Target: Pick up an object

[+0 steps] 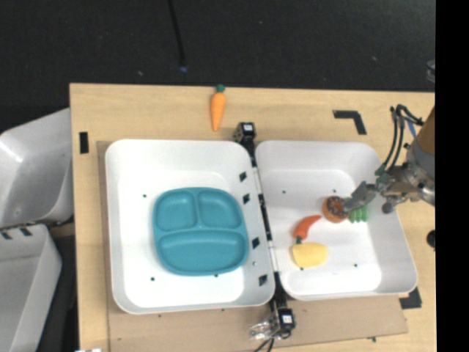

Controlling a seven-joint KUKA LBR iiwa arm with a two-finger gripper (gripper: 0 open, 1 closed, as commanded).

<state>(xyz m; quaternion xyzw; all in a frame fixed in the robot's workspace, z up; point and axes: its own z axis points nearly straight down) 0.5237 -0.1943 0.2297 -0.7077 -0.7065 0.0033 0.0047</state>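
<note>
Seemingly nothing has been lifted yet: every object rests on a surface, so the whole pick is still to do.

Seen from above, a wooden counter point(88, 116) carries two shallow white bins side by side. In the left bin point(124, 270) a teal divided plate point(199, 230) lies flat near the middle. In the right bin point(388, 270) three small items sit close together towards the centre: a round brown piece point(335, 208), a small red-orange pepper-shaped toy point(307, 226) just below and to its left, and a yellow lump point(310, 254) just below the pepper, near it. A green ridged piece point(357, 215) lies just beside the brown piece on its right. A toy carrot point(218, 108) lies on the bare counter behind the bins, outside both.

From the right edge, the grey arm reaches into the right bin with cables looping above its wrist. Its claw point(350, 202) sits low at the brown piece and the green piece, and looks to be touching or nearly touching them. It is too small and blurred to tell whether the claw is apart, together or clamped on anything, and nothing can be seen held.

Judging by where the claw sits, the brown or green piece is the likely target; closing on it and raising it clear of the bin remain.
</note>
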